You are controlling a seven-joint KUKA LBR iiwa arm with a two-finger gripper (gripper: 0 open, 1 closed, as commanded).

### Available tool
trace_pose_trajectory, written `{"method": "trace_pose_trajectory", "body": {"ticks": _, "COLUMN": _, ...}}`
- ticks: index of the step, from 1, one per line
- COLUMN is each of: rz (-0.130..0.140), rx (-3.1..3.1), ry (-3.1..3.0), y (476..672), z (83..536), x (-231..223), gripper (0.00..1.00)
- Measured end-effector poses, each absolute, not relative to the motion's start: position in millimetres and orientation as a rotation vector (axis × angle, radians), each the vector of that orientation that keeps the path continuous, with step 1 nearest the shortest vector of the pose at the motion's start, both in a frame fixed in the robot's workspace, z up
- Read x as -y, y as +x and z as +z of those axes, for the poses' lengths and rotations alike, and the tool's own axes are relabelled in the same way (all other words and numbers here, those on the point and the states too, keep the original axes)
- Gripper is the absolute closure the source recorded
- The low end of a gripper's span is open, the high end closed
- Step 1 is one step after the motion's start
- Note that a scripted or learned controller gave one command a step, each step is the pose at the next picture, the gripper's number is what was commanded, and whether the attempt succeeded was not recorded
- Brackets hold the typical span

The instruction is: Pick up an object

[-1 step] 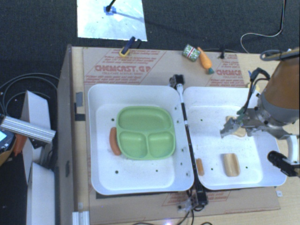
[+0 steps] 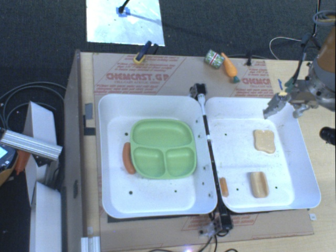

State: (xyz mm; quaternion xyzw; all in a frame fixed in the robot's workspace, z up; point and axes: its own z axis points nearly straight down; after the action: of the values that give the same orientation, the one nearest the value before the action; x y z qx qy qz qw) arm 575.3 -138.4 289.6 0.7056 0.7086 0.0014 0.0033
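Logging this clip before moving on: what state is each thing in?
Tool: above right bin's back edge, holding nothing.
Green tray: flat in left bin, compartments bare.
Sausage: lying beside tray.
Toast: flat in right bin.
Bread roll: flat, near front.
Small carrot: by divider.

Arm [image 2: 323, 80] came in from view's right edge, upper part of frame, wrist angled down-left. Gripper [image 2: 282, 105] hung low w/ fingertips pointing left and down, nothing seen between them.
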Motion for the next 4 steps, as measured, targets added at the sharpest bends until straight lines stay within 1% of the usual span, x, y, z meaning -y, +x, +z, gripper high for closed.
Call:
{"method": "trace_pose_trajectory", "body": {"ticks": 1, "rz": -0.002, "rx": -2.223, "ry": 2.221, "y": 582.0, "z": 187.3, "x": 181.5, "gripper": 0.0}}
{"method": "trace_pose_trajectory", "body": {"ticks": 2, "rz": 0.0, "rx": -2.223, "ry": 2.219, "y": 588.5, "z": 139.5, "x": 178.3, "gripper": 0.0}}
{"method": "trace_pose_trajectory", "body": {"ticks": 3, "rz": 0.0, "rx": -2.222, "ry": 2.22, "y": 576.5, "z": 84.1, "x": 197.9, "gripper": 0.0}}
{"method": "trace_pose_trajectory", "body": {"ticks": 4, "rz": 0.0, "rx": -2.222, "ry": 2.22, "y": 549.2, "z": 84.3, "x": 206.8, "gripper": 0.0}}
